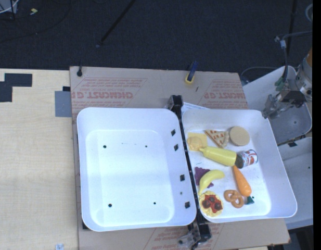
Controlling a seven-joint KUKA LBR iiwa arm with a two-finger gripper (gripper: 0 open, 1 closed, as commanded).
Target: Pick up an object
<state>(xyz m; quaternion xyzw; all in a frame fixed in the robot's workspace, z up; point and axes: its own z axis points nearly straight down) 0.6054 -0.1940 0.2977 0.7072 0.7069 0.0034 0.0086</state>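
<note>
The right bin (277, 191) holds several toy foods: a yellow wedge (196, 140), a pizza slice (217, 137), a round tan bun (239, 136), a yellow bottle (220, 154), a small can (247, 158), a banana (209, 178), a carrot (241, 181), a pretzel (234, 197) and a yellow tart with red berries (211, 204). My gripper (275, 106) hangs outside the bin, just beyond its far right corner, apart from all the objects. Nothing is seen in it.
The left bin (87, 139) lies beside the right one, joined by a black divider with clips (182, 160). Both rest on a cardboard sheet (124, 90). A blue and yellow clamp (191, 73) stands at the back edge. A grey plate (295, 121) lies under the arm.
</note>
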